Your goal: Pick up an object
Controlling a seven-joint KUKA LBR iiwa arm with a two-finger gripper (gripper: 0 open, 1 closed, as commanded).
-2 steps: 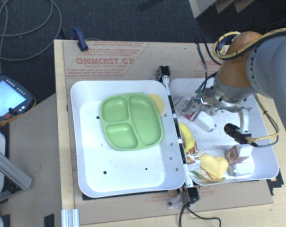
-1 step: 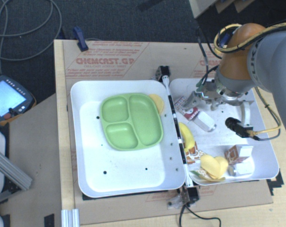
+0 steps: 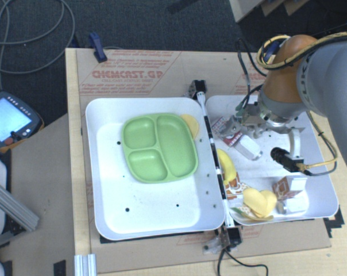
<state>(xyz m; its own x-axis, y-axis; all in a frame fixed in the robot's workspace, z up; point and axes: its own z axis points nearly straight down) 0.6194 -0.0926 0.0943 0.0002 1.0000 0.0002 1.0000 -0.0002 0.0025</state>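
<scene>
So the arm (image 3: 311, 68) comes in from the right and its gripper (image 3: 246, 125) is down in the upper part of the right bin (image 3: 328, 203), sitting right over a little pile of stuff. Honestly can't tell what state the pincer is in, the wrist blocks the view from up here. Just below it there's a white cylinder-ish object (image 3: 248, 150) and a red-and-white packet (image 3: 226, 132) beside it on the left. Further down the same bin: a banana (image 3: 226, 164) along the left wall, a yellow lumpy item (image 3: 259, 203) near the bottom edge, and a small brown-and-white carton (image 3: 289, 190) to its right. Left bin (image 3: 104, 171) holds a green divided plate (image 3: 159, 147), with something pale yellow (image 3: 191, 124) poking out from behind its upper right corner.
</scene>
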